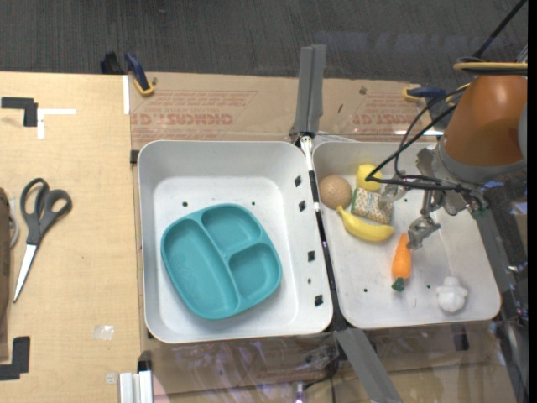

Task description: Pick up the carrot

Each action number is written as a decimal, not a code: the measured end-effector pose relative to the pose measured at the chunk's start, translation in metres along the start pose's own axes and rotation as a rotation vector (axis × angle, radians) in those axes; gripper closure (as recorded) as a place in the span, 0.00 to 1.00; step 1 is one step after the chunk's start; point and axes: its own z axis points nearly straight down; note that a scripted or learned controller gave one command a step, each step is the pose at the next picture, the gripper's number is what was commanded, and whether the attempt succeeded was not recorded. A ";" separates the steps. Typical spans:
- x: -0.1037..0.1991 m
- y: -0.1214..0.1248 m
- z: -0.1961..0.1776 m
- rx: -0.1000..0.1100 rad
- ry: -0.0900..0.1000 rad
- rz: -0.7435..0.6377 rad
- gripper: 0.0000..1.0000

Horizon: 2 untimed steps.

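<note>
Even, bright overhead light
Soft shadows inside the white bins [220, 159]; mild glare on their rims, slight overall softness, dark floor [252, 15] dim.

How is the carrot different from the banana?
The carrot is orange; the banana is yellow. The carrot is straight and points up and down in the view; the banana is curved and lies sideways. The carrot lies on its own, while the banana touches a small packet. Both lie in the right bin.
</note>
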 end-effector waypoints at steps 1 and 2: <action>-0.003 0.000 -0.011 0.004 -0.010 -0.002 1.00; 0.062 -0.033 0.010 -0.015 0.015 -0.332 1.00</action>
